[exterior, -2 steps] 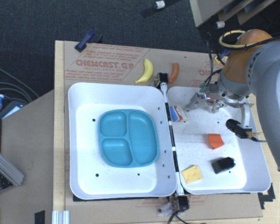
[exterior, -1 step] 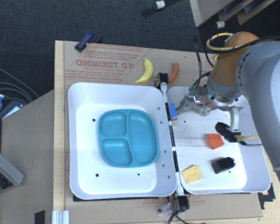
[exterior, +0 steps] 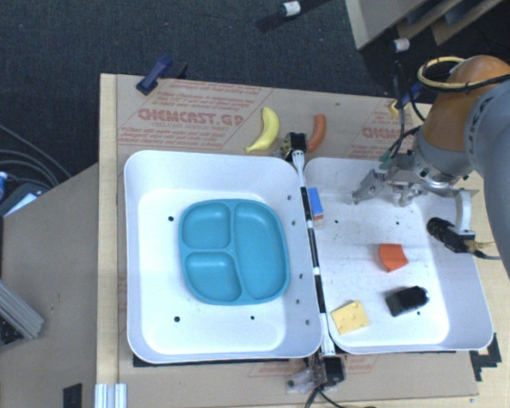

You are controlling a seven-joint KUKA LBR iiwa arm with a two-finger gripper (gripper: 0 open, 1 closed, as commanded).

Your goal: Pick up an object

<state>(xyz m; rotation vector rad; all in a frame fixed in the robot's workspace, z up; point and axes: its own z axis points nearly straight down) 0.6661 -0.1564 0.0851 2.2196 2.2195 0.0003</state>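
Overhead and at a slant, the camera view looks down on a bench with two shallow white bins side by side. The arm, grey with an orange band, enters from the upper right of the frame, and its gripper hangs over the upper part of the right bin. Nothing lies between its metal parts, and whether it is spread or pressed together cannot be told from this angle.

Likely targets all lie below the gripper in the frame, towards the lower right. Nearest is an orange block, at the middle of the right bin. Further down sits a black object, its long side running roughly left to right. Near the bin's lower left corner rests a yellow wedge that looks like cheese. A small blue piece lies against the bin's left wall, to the left of the gripper and slightly below it. A reach for the orange block would probably mean moving down the frame and a little to the right.

Filling the middle of the left bin is a blue divided plate with three compartments, all bare.

Outside the bins, on the board at the upper middle of the frame, lie a toy banana and an orange sausage shape.
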